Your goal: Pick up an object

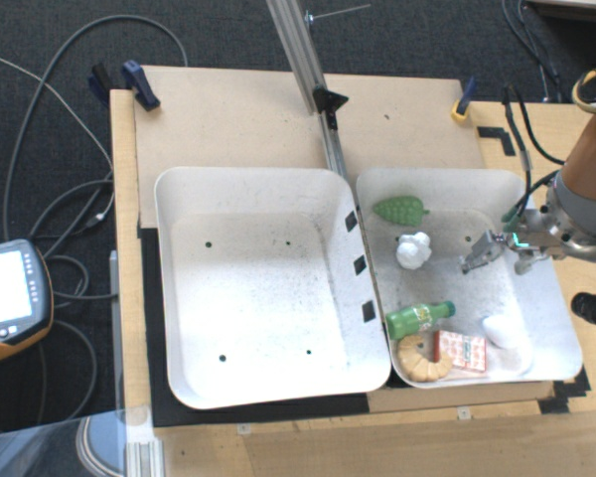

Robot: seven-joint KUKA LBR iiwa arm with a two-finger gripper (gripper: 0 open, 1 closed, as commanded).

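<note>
Reaching in from the right, the grey arm with its orange band holds its two-finger gripper (480, 255) low over the shallow white right-hand bin (551, 311), apparently to work among the loose items gathered there. Nothing sits between the fingers; whether they are spread or pressed together cannot be told at this size. Just left of the gripper lies a small white rounded object (412, 250), likely the nearest candidate, with a green leaf-shaped toy (400, 209) beyond it. Below the gripper and to its left rest a green plastic bottle (418, 317), a tan ring-shaped pastry (423, 361) and a red-and-white packet (462, 351); a white cup-like piece (504, 332) lies just below. The shallow white left-hand bin (248, 286) lies well apart.
</note>
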